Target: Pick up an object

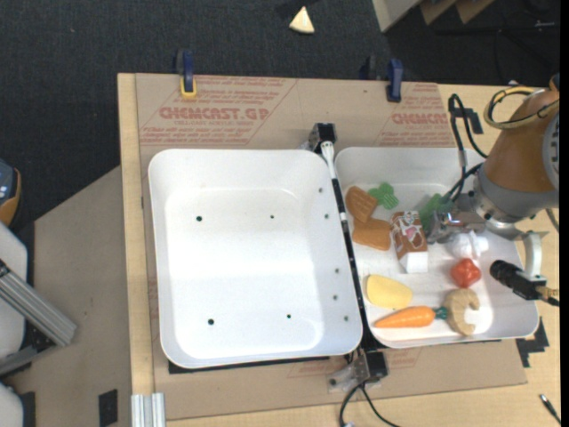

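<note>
The right bin (418,159) holds several toy foods. Two brown bread pieces (365,218) lie at its left, with a green leafy piece (385,194) behind them. A red and white carton (410,239) sits mid-bin. A red tomato (465,272), a yellow wedge (388,290), a carrot (406,318) and a tan ring-shaped piece (462,310) lie toward the front. My gripper (450,224) is low in the bin's right half, just right of the carton and beside a second green piece (433,207). The wrist covers its tips.
The left bin (244,256) stands beside the right one, their rims meeting at a black strip (336,205). Blue clamps (186,64) (394,69) hold the cardboard sheet at the back. Black cables (460,136) hang near the arm's orange band (524,154).
</note>
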`<state>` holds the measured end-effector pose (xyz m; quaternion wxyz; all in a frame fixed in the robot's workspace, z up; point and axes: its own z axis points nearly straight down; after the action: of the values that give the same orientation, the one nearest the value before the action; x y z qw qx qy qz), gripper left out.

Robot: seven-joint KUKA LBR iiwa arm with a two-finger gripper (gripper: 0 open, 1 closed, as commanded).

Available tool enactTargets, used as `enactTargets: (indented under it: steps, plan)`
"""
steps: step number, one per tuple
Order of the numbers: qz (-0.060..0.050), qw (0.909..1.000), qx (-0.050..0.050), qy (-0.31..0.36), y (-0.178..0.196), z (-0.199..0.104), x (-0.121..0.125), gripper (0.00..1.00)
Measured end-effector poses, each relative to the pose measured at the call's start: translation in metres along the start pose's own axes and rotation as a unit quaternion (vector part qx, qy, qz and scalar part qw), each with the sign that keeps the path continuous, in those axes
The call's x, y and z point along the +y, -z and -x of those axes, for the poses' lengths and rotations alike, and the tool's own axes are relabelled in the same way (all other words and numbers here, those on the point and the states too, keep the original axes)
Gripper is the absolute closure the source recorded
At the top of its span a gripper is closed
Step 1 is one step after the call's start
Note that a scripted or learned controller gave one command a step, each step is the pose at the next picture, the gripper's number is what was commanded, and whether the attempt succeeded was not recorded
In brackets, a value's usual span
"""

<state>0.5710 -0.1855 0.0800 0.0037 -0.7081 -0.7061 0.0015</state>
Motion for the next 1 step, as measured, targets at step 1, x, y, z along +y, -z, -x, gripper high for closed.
enactTargets:
  steps: [1]
  plan:
    - [0.008,0.9999,0.000,0.006,0.1044,-0.0979,-0.0169,1.00]
